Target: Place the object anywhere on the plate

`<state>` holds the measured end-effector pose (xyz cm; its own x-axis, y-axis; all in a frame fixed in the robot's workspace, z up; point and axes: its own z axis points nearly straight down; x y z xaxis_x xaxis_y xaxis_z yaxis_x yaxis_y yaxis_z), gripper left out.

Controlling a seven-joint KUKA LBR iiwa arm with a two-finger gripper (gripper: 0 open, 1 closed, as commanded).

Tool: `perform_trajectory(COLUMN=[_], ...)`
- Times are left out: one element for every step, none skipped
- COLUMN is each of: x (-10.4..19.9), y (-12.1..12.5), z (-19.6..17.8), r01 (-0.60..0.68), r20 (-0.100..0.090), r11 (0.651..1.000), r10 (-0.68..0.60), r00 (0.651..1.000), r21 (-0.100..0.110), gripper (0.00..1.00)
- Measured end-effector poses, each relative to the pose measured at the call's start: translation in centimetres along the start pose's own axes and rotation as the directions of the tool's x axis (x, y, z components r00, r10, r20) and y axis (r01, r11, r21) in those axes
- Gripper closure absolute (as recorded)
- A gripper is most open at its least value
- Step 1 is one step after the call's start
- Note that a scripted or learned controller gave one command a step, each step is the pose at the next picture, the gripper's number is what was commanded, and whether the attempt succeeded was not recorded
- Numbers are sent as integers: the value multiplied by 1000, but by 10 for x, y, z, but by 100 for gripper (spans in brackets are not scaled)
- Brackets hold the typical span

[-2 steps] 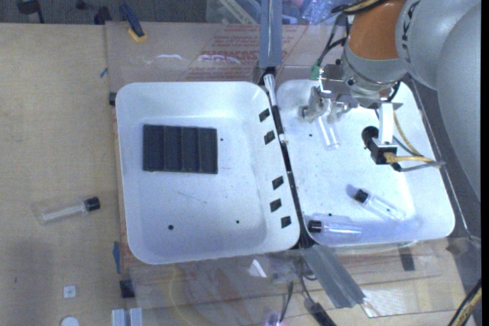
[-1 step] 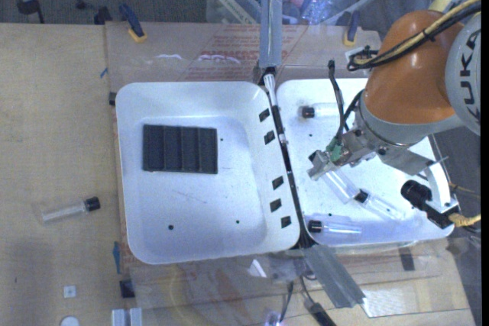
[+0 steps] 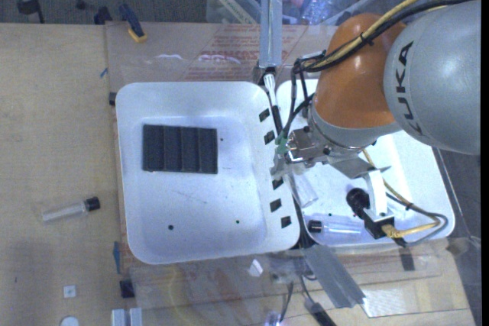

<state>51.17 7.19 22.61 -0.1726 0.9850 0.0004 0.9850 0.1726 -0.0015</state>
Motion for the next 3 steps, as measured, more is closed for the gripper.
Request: perform_trajectory(x=[59, -4, 41], y=[59, 90, 73], z=[25, -108, -25], r01=[332, 553, -73], r20=[2, 3, 0], r11=[943, 833, 997], r10=[-332, -553, 73], r00=[943, 833, 997], r21=[-3, -4, 2], gripper=[100, 100, 100])
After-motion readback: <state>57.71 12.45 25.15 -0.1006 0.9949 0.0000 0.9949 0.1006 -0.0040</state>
